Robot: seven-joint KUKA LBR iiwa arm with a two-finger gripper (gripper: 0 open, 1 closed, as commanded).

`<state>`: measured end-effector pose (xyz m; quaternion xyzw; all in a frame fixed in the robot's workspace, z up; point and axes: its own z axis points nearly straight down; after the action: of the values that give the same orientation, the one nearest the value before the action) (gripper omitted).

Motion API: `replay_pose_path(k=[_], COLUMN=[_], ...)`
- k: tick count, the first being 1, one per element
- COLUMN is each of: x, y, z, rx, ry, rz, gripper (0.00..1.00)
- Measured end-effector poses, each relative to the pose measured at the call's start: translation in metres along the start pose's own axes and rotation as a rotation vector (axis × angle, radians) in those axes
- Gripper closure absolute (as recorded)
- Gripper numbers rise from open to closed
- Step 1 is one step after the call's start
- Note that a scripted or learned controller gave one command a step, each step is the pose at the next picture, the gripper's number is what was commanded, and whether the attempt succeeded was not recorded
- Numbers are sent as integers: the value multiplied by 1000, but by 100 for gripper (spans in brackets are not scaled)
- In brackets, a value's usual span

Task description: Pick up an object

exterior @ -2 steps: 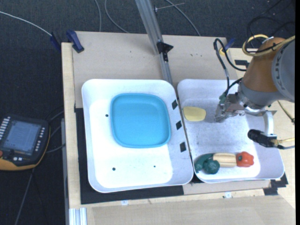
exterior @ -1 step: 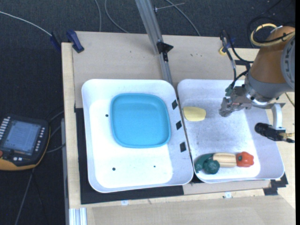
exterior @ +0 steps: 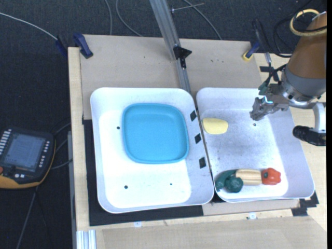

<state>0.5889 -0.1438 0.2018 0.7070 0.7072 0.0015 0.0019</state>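
Note:
The right bin (exterior: 244, 144) holds a pale yellow lump (exterior: 215, 126) near its left wall. Along its front wall lie a dark green object (exterior: 230, 182), a tan cylinder (exterior: 249, 177) and a red piece (exterior: 271, 176), side by side. My gripper (exterior: 259, 111) hangs over the back right part of this bin, well to the right of the yellow lump and apart from every object. Nothing shows between its fingers.
The left bin (exterior: 104, 139) carries a blue square plate (exterior: 155, 133). A metal pole (exterior: 165, 19) slants in from the top over the bench. A blue clamp (exterior: 82, 44) sits at the bench's back left corner, a yellow-and-blue one (exterior: 251, 50) at the back right. A handheld pendant (exterior: 23, 155) lies on the floor at left.

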Motion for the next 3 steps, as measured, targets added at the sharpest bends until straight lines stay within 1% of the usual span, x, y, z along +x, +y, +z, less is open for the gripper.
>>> replay_pose_path(k=[1, 2, 3], x=[57, 119, 172], y=[-10, -20, -26], z=[-15, -19, -33], rx=[3, 4, 3], ry=[2, 2, 2], rz=[-5, -6, -5], gripper=[100, 100, 100])
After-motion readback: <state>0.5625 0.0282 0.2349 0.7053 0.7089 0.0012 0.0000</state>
